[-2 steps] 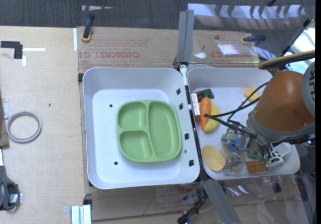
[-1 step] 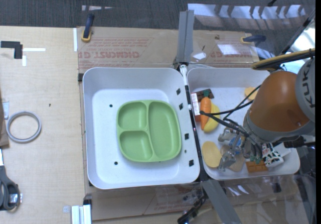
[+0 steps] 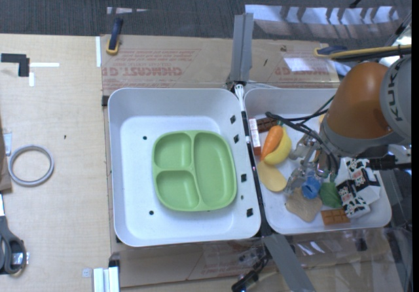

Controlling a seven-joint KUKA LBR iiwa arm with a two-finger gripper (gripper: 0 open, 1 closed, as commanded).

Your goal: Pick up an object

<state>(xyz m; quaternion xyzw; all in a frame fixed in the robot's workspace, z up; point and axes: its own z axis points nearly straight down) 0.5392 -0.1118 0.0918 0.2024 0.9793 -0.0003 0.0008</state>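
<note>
The orange-banded grey arm overhangs the right shallow white bin, its gripper, grasp state indeterminable, set directly over the small blue plastic object lying mid-bin, toward the lower edge.

an orange carrot touches a yellow fruit in the right bin. a small blue piece lies just beside a green piece.
</note>
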